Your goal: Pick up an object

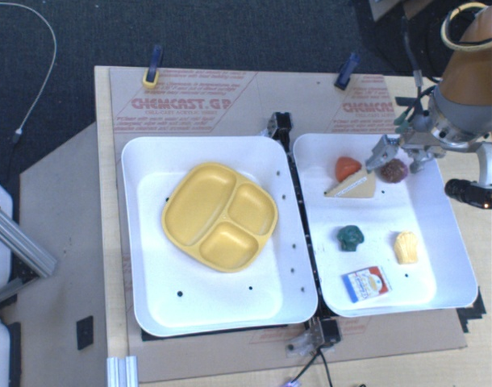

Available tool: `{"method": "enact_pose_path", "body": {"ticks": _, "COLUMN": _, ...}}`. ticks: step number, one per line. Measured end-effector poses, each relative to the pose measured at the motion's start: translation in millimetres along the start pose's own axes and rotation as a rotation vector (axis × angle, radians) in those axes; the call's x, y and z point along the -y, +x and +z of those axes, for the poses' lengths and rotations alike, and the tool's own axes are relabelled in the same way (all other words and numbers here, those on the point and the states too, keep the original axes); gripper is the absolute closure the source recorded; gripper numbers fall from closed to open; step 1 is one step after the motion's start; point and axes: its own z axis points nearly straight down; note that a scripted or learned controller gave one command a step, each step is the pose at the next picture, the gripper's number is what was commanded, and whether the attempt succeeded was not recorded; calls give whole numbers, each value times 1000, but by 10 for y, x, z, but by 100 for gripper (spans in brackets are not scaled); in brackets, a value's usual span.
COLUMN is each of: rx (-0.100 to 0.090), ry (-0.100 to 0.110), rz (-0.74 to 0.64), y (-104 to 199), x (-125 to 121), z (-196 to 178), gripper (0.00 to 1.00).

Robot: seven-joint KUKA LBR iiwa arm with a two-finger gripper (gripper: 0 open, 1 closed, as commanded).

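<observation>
Camera view: gripper (394, 161) pinches a roundish maroon object (394, 170), no long axis discernible, beside a tan wedge (355, 187).

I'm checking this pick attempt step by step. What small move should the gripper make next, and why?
Probably a short, straight descent. The two-finger gripper hovers at the far end of the right white bin, over the small dark reddish-brown round object. The orange-red round object and the pale tan wedge lie close by, so drifting sideways risks knocking them.
</observation>
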Motion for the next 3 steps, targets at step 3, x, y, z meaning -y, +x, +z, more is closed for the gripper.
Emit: {"method": "enact_pose_path", "body": {"ticks": 3, "rx": 1, "ry": -14, "rz": -3, "y": 70, "x": -75, "z": 1025, "gripper": 0}}
